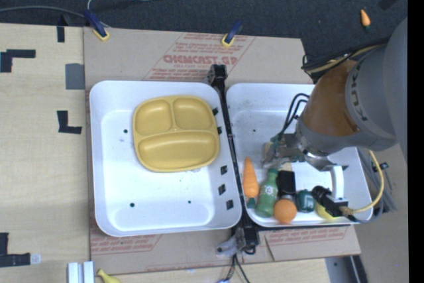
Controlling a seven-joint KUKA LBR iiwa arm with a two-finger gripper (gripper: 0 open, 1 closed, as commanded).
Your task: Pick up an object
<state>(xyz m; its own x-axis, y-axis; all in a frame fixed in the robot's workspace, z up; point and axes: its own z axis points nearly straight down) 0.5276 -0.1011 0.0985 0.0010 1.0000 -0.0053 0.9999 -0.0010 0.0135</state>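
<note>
Presently, entries as the camera view stood:

Arm: grey KUKA arm (361, 103) reached in from the right, orange band above the wrist, bent low over the right bin (255, 109).
Gripper: gripper (278, 150) sat low in that bin, just above the cluster of objects; whether it was apart or together could not be told, and nothing was visible in its grasp.
Candidate objects: carrot (250, 179), green bottle (267, 194), orange ball (285, 211), small black block (285, 181), yellow banana-like piece (326, 211); all lay bunched toward the bin's near edge.
Likely reason for pose: the wrist was lowered beside the cluster, probably to line up on the nearest piece.
Left bin: left bin (112, 209) held a yellow divided plate (176, 132), lying flat, well apart from the gripper.
Obstructions: the objects touched or nearly touched one another, so a clean grasp looked awkward; the black divider (224, 122) between bins ran close to the carrot.
Surroundings: cardboard sheet (165, 56) under both bins, with clamps along its far edge.
</note>
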